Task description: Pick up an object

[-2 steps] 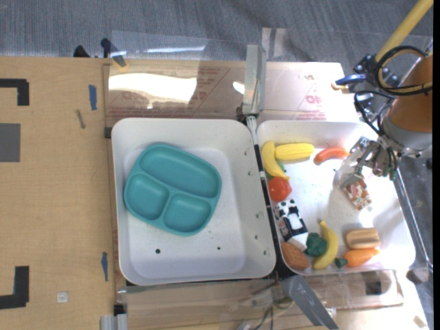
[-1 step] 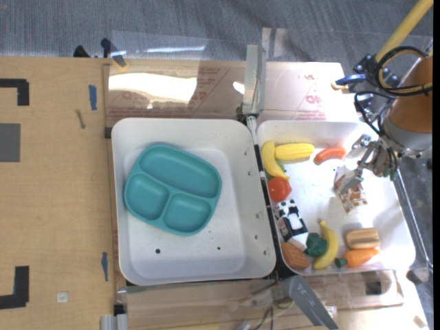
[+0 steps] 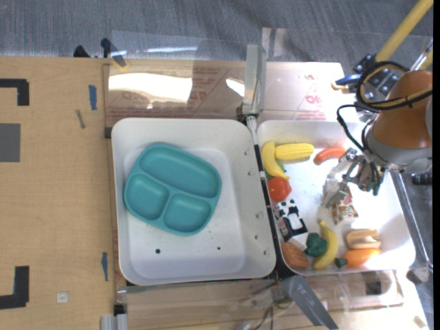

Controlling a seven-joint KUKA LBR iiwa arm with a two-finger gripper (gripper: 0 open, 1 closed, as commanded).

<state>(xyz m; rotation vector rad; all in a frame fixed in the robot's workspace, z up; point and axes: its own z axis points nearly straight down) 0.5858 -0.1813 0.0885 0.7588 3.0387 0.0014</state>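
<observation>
White plastic makes both bins on the bench. The left bin (image 3: pixel 137 253) bears a teal plate (image 3: pixel 172 189) with three compartments, and the plate lies a little toward the upper left of this bin.

The right bin (image 3: pixel 395 215) is full of toy food, and I use it as the landmark. Along its left wall lies a yellow banana (image 3: pixel 270 159), curved, and just beside it at the upper part is a corn cob (image 3: pixel 294 152). To the right of the corn is an orange-red sausage (image 3: pixel 328 155). Below the banana, near the left wall, sits a red tomato (image 3: pixel 278 188), and under it a black and white card (image 3: pixel 291 219). At the lower edge of the bin I see a brown piece (image 3: pixel 295 255), a green broccoli (image 3: pixel 317 245), a second banana (image 3: pixel 328 246), a small bread roll (image 3: pixel 362 238) and an orange carrot (image 3: pixel 361 256), all close together.

The arm (image 3: pixel 405 119) comes in over the upper right corner of the right bin, with its orange band above. The gripper (image 3: pixel 356 175) hangs over the middle right part of the bin, just above a small packet (image 3: pixel 342 208) with white and red print. Its fingers are small and mixed with the packet behind them, so I cannot tell if they are spread or pressed together, and I cannot tell if they touch the packet.
</observation>
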